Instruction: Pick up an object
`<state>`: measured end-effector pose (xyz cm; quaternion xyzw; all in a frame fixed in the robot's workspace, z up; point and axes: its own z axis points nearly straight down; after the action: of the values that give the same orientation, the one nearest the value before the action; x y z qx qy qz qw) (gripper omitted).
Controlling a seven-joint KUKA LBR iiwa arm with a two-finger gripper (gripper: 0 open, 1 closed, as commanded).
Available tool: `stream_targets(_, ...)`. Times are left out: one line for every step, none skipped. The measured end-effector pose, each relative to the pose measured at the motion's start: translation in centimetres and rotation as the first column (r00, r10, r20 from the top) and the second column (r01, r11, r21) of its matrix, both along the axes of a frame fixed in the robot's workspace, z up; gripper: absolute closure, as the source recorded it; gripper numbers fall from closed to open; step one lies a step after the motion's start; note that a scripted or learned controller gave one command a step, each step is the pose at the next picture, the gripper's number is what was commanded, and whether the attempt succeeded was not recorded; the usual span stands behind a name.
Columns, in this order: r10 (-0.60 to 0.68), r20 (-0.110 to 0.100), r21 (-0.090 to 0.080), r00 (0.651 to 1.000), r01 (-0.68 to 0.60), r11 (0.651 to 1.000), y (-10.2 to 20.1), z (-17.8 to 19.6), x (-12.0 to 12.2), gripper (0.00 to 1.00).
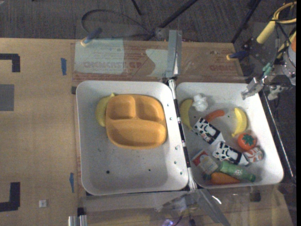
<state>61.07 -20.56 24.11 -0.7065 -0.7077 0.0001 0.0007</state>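
gripper (254, 86) hovered over right bin (270, 126) rim, far corner; jaw state could not be told | banana (240, 121) lay nearest below, beside tomato (246, 141), cow-print cartons (207, 130), green bottle (235, 170) | left bin (89, 140) held orange tray (136, 120)

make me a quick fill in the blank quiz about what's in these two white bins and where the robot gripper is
1. The orange divided tray lies in the ____ bin.
2. A yellow banana peeks out from under the tray's ____ edge.
3. The gripper hangs over the far ____ corner of the right bin.
4. The green bottle lies just beyond an orange ____ at the right bin's near edge.

Missing words: left; left; right; carrot
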Motion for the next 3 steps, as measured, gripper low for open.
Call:
stream_targets(-0.02,0.001,-0.002,1.0,0.02,1.0,-1.7,-3.4,1.7,0.0)
stream_targets(0.163,0.007,0.003,0.987,-0.163,0.987,0.0,-14.5,-1.1,0.0)
stream_targets(0.162,0.01,-0.002,0.987,-0.162,0.987,-0.2,-13.4,-1.0,1.0)
